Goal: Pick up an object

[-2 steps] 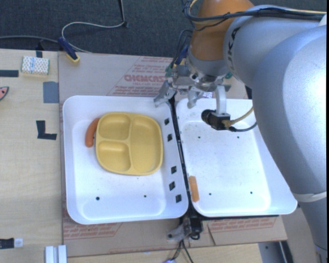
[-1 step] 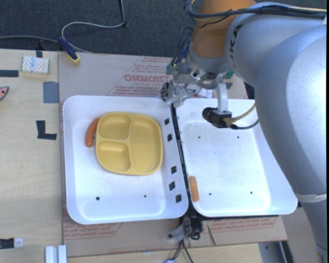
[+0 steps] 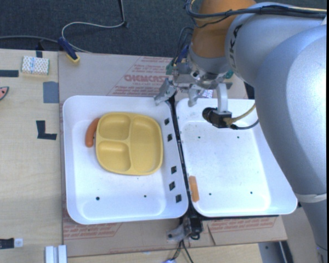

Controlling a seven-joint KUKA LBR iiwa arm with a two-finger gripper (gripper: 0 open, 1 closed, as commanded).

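End effector (image 3: 178, 96) over the bins' shared divider, far end.
Its fingers are spread, gripping nothing. A yellow divided plate (image 3: 129, 143) lies in the left bin (image 3: 120, 207), an orange carrot (image 3: 90, 133) touching the plate's left edge; another carrot piece (image 3: 193, 188) sits right of the divider.

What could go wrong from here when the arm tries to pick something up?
The carrot lies against the right bin's wall, so a finger may hit the rim. The sausage touches the yellow plate, leaving little room. The gripper sits at the divider, far from both.
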